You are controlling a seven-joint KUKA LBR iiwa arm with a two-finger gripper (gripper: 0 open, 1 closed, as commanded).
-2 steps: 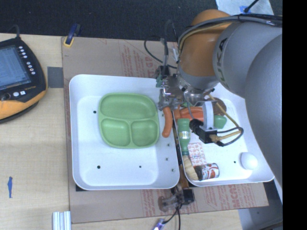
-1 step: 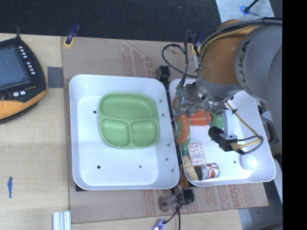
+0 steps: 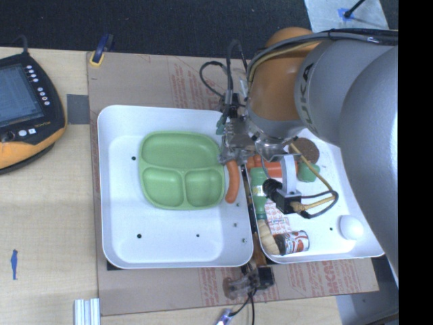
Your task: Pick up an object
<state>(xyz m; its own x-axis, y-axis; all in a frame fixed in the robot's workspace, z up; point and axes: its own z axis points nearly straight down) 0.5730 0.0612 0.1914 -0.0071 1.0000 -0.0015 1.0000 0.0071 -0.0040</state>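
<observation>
Cardboard sheeting (image 3: 169, 80) covers the middle of the wooden bench (image 3: 47, 208), and two shallow white plastic bins sit on it side by side. The left bin (image 3: 122, 242) holds a pale green plastic plate with three compartments (image 3: 181, 170), lying flat in the bin's upper half. A slim orange carrot-shaped toy (image 3: 232, 181) lies just beside the plate's right edge, close to the wall shared with the neighbouring bin.

The right bin (image 3: 369, 249) is crowded along its left side: a green bottle-shaped object (image 3: 258, 183), a small can with a red and white label (image 3: 292, 242) near the lower edge, a brown round piece (image 3: 308, 149) and a green lump (image 3: 308, 173) further up, and a white round object (image 3: 351, 227) alone toward the lower right corner. Several of these touch or overlap, and their exact shapes are hard to make out.

The grey arm with its orange band (image 3: 284, 80) comes in from the right and hangs low over the seam between the bins. Its claw (image 3: 233, 144) sits at the plate's upper right corner, just above the carrot toy; whether it is parted or closed around anything I cannot tell, since the wrist and cables hide it.

An orange and black handheld control pendant with a screen (image 3: 24, 114) rests on the bench at far left, well apart from the bins.
</observation>
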